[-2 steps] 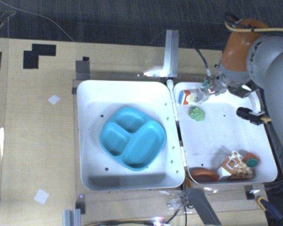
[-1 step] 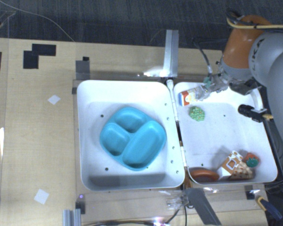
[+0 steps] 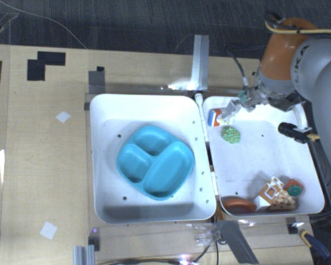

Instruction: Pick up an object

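Plywood bench [image 3: 38, 164] carries black tape marks and two white bins, with dark carpet beyond; the left bin [image 3: 102, 148] holds a blue divided tray [image 3: 155, 162]; the right bin [image 3: 265, 164] holds a green ball [image 3: 230, 134], a red-and-blue card [image 3: 214, 117] whose print is too small to read, a brown dish [image 3: 239, 205] and toys at the near corner; the gripper [image 3: 230, 110] hangs just above the ball, whether clenched or released I cannot tell.

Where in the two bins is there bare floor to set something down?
Right bin: a bare floor patch between the green ball at the top and the crowded bottom edge, with brown dish and toy pile. Left bin: the blue divided tray takes the centre; bare strips border its walls.
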`<state>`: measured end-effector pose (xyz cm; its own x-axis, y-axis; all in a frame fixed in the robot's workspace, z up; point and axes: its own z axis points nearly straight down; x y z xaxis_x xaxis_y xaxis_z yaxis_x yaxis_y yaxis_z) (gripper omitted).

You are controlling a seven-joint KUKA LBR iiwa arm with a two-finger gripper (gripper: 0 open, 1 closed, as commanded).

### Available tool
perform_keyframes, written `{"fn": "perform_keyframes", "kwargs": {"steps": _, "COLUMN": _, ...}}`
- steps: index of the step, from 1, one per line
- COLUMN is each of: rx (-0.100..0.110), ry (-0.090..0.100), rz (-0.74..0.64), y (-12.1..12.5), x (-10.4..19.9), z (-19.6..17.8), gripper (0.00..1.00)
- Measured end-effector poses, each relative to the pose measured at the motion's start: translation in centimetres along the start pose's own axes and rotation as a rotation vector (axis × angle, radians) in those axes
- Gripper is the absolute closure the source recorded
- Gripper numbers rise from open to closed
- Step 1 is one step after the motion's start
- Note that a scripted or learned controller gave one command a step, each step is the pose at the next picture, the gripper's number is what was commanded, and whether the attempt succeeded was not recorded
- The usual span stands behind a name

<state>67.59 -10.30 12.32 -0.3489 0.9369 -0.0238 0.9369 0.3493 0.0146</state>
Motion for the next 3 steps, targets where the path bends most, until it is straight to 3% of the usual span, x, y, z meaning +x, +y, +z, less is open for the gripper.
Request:
{"fn": "perform_keyframes", "kwargs": {"steps": 1, "rx": 0.010, "ry": 0.022, "rz": -0.038, "y": -3.8, "x": -0.2, "z": 3.6, "gripper": 0.00}}
{"fn": "perform_keyframes", "kwargs": {"steps": 2, "rx": 0.006, "ry": 0.020, "rz": -0.010, "y": -6.9, "x": 2.1, "z": 3.4, "gripper": 0.00}}
{"fn": "perform_keyframes", "kwargs": {"steps": 3, "rx": -0.002, "ry": 0.015, "rz": -0.010, "y": -6.6, "x": 2.0, "z": 2.0, "gripper": 1.00}}
